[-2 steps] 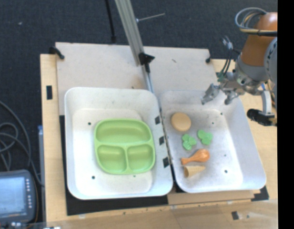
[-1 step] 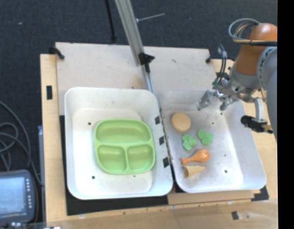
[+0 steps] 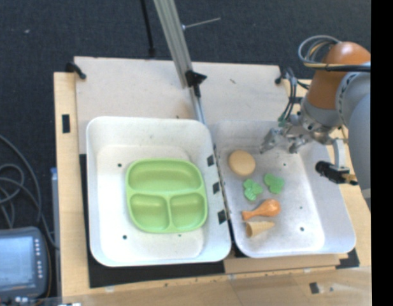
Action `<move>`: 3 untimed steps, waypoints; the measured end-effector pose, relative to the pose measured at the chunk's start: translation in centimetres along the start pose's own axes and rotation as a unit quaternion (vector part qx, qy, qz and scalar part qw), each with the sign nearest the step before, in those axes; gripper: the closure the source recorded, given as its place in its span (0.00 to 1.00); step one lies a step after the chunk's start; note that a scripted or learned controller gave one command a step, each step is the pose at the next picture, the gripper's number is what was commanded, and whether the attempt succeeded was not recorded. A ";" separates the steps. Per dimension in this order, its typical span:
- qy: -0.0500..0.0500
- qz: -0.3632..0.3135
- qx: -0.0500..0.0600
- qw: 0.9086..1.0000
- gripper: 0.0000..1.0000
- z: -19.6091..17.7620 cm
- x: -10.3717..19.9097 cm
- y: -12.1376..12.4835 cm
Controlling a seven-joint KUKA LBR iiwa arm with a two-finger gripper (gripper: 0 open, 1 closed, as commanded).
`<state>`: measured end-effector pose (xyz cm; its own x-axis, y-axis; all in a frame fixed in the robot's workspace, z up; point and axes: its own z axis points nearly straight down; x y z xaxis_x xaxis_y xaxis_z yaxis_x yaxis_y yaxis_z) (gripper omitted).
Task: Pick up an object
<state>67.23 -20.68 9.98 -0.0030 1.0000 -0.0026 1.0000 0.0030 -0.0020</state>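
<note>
2 white bins are seen side by side on a bench (image 3: 69, 171). In the right bin (image 3: 323, 222), 5 small things are gathered toward its left half. A round tan bun (image 3: 242, 162) lies at 10 o'clock of the group. 2 green leafy pieces sit near the middle, one (image 3: 251, 189) just left of the other (image 3: 274, 183), close together. An orange drumstick (image 3: 262, 210) lies at 6 o'clock of the greens, its thick end pointing to 3 o'clock. A pale cone (image 3: 258, 227) lies just below it, almost touching, with its open end toward 9 o'clock.

The gripper (image 3: 286, 140) is seen over the bin's upper edge, at 2 o'clock of the bun and apart from every piece. Nothing is seen between its fingers, but whether they are spread or closed cannot be told.

A green tray (image 3: 165, 195) with 3 compartments lies in the left bin (image 3: 107, 145).

No writing or brand can be read anywhere.
</note>
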 end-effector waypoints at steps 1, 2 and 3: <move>-0.002 -0.001 -0.003 1.000 1.00 -1.4 -0.1 0.2; 0.000 0.000 -0.005 1.000 1.00 -7.6 0.5 0.0; 0.000 -0.001 -0.004 1.000 1.00 -10.8 0.3 0.1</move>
<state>67.32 -20.39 20.81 -0.0042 1.0000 -0.0021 1.0000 0.0042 0.0062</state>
